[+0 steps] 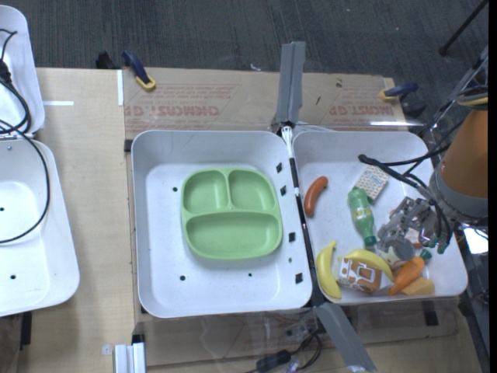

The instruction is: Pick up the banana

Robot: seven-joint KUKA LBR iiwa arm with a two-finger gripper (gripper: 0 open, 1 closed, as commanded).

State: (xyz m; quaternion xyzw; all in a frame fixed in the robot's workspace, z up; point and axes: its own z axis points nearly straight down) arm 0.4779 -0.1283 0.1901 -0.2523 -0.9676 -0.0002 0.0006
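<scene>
Camera view puts my gripper low in the right bin, its opening hidden in clutter, with the banana lying apart to its lower left

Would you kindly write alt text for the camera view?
The grey arm's hand hovers in the right white bin, beside a curved yellow banana, carrot, green bottle and red sausage. The left white bin holds a green divided plate.
</scene>
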